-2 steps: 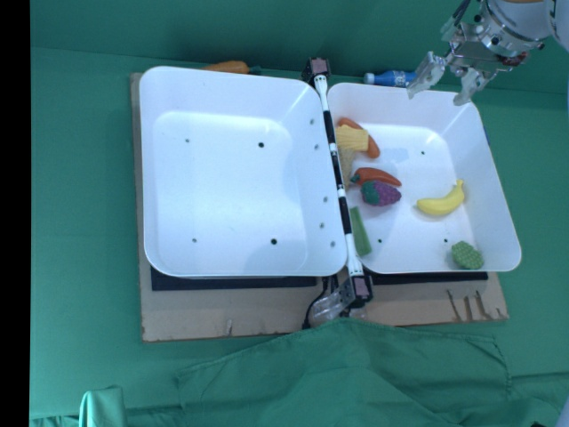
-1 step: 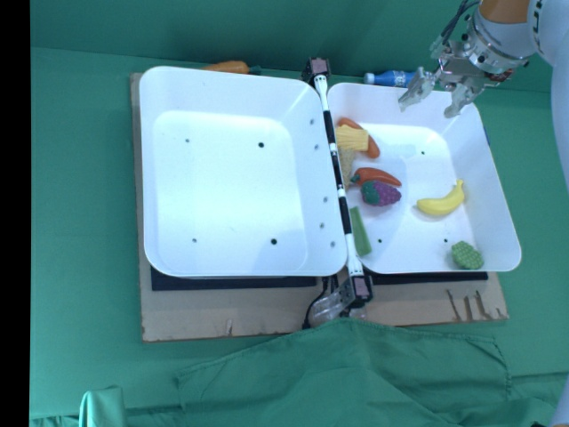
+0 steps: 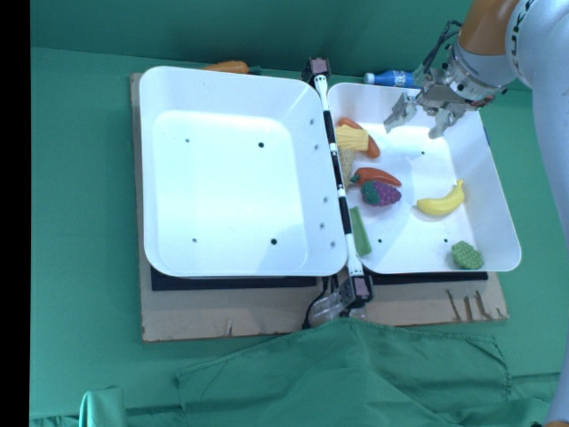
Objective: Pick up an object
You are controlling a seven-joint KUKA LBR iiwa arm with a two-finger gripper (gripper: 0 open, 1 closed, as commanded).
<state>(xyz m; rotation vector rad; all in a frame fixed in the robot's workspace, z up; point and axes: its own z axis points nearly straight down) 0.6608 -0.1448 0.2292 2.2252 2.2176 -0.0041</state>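
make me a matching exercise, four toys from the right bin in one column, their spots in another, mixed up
Things:
1. yellow plastic banana
2. bumpy green plastic lump
3. long green plastic stick
4. yellow plastic corn cob

Places:
A. near right corner of the bin
B. along the divider, near half
C. by the divider, far half
D. toward the right wall, mid-bin

Pairs: 1-D, 2-A, 3-B, 4-C

So the arm comes in from the right, its end effector hanging over the back of the right bin with fingers spread and nothing between them. That bin holds a banana, a red pepper, a purple berry thing, a green stick and a green lump. A blue bottle lies on the table behind it.
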